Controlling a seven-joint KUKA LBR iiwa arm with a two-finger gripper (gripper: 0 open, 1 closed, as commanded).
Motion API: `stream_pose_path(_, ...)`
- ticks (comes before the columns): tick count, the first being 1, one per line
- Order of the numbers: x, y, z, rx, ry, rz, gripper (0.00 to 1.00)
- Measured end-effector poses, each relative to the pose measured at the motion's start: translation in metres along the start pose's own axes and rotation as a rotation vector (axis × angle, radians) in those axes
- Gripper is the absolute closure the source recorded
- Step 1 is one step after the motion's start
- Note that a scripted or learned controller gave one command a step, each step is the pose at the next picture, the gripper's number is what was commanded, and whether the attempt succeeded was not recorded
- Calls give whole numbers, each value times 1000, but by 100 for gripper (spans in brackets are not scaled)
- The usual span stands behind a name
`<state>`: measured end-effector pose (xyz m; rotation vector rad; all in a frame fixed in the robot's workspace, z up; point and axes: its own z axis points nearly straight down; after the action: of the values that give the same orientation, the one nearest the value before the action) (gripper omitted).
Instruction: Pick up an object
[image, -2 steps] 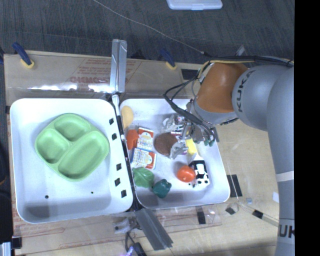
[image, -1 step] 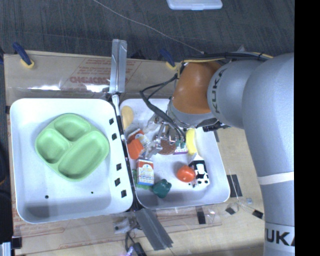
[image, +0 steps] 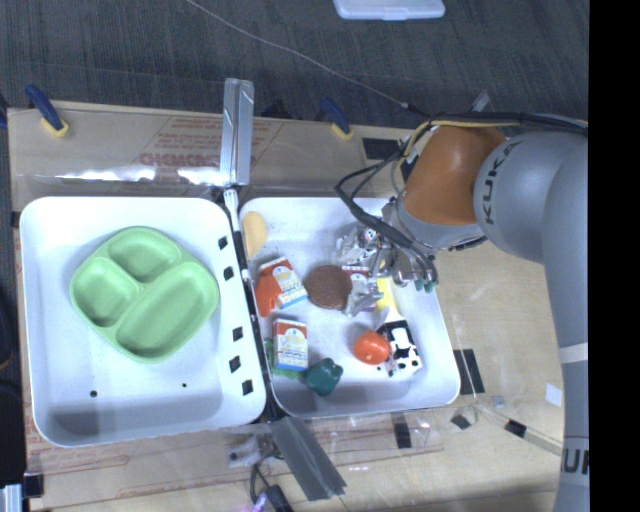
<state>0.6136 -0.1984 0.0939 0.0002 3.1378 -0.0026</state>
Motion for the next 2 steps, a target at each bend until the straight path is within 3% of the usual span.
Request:
stream_pose_path(1, 11, 51, 2, -4, 3, -34, 0)
stream_pose_path(2, 45, -13, 1, -2, 3, -89, 0)
